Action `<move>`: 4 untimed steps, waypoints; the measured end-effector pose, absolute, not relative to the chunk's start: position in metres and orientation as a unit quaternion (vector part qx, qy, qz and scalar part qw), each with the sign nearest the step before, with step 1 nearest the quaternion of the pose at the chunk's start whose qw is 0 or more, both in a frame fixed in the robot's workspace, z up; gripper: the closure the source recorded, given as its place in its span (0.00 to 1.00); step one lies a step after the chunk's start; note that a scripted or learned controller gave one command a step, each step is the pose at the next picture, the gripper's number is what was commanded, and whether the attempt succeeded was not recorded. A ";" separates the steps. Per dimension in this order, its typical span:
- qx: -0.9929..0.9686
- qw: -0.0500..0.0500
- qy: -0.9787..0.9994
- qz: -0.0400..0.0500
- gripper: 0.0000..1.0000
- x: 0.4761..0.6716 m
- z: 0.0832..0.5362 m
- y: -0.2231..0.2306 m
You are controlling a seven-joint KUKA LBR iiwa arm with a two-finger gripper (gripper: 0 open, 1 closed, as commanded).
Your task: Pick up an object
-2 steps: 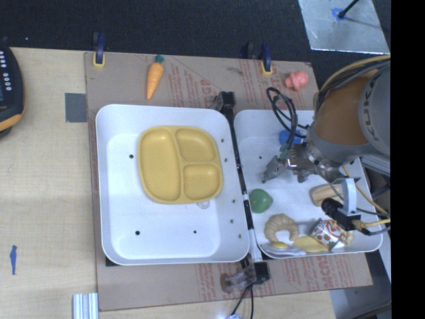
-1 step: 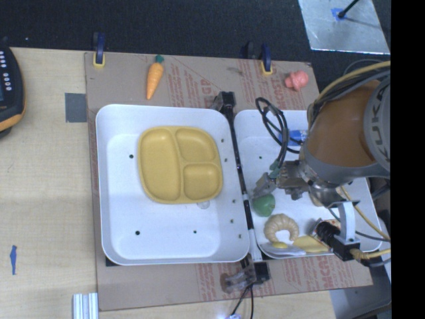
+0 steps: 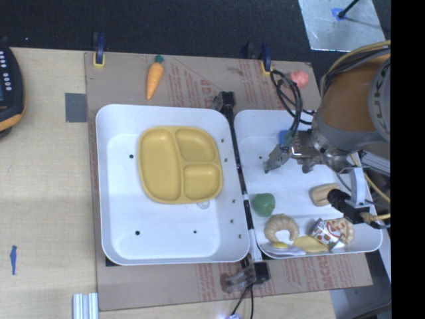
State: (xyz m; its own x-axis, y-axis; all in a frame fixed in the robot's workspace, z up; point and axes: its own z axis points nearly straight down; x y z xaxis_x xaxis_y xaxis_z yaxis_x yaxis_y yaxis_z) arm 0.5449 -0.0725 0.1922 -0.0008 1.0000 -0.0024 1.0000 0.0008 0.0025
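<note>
From above, two flat white bins sit side by side on the bench. The left white bin [image 3: 119, 244] holds a yellow plastic plate with three sections [image 3: 179, 164]. The right white bin [image 3: 255, 128] holds the small toys: a round green ball-like toy [image 3: 263, 203], a tan curled pastry toy [image 3: 281, 228], a yellow banana-shaped toy [image 3: 309, 244], a small red and white packet [image 3: 333, 231] and a beige oval block [image 3: 323, 193]. An orange toy carrot [image 3: 154, 78] lies on the bench behind the left bin, and a pink round toy [image 3: 299, 78] lies behind the right bin. The grey arm with the orange band [image 3: 355, 102] reaches in from the right. Its grey two-finger claw [image 3: 273, 162] hangs over a bare part of the right bin, spread apart, with nothing between its fingers. I think the job is just starting. No toy is picked up yet. The green toy is the nearest, just in front of the claw, so the claw must go down there and squeeze.
</note>
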 end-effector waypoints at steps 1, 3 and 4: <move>0.706 -0.004 0.708 -0.003 0.00 0.483 0.191 -0.067; 0.705 -0.001 0.709 -0.002 1.00 0.475 0.102 -0.093; 0.706 0.006 0.708 0.002 1.00 0.535 0.192 -0.157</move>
State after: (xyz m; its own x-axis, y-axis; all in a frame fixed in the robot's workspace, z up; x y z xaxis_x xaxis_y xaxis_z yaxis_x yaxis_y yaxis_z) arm 0.5354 -0.1572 0.1919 -0.0032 1.0000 -0.0063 0.9999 0.0033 0.0105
